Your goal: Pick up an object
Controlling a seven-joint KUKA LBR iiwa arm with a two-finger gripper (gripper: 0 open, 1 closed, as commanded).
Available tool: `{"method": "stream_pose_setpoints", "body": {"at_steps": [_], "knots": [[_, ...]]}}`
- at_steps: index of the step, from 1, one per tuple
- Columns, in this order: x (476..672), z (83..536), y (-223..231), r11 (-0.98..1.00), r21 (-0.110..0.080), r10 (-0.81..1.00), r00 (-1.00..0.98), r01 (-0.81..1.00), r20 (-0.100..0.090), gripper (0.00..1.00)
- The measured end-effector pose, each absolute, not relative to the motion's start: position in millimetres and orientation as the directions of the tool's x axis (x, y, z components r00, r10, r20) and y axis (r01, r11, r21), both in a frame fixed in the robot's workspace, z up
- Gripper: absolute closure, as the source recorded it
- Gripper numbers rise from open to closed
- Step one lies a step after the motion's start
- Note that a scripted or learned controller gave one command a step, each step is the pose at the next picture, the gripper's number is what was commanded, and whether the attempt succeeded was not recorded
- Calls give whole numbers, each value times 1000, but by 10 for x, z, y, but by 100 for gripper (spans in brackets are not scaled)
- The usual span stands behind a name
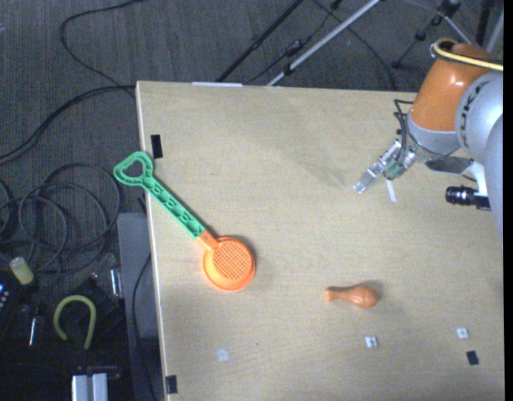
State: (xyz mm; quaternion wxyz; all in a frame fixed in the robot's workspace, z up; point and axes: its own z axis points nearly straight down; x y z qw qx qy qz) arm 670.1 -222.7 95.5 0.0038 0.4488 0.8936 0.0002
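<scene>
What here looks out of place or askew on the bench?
The green-handled strainer lies at a slant with its handle loop hanging past the bench's left edge, so it looks askew. The small orange gourd-shaped object lies on its side, apart from it. The gripper hangs above bare surface.

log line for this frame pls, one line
arm: above bench, right | gripper: over bare bench, holding nothing seen | strainer: left, flat, untouched | orange gourd: front of gripper, untouched | pick: not yet done
</scene>
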Motion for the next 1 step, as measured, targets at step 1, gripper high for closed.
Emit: {"method": "stream_pose_setpoints", "body": {"at_steps": [1], "knots": [[6693,1872,-1845,461,2,888,-461,888,-1,100]]}}
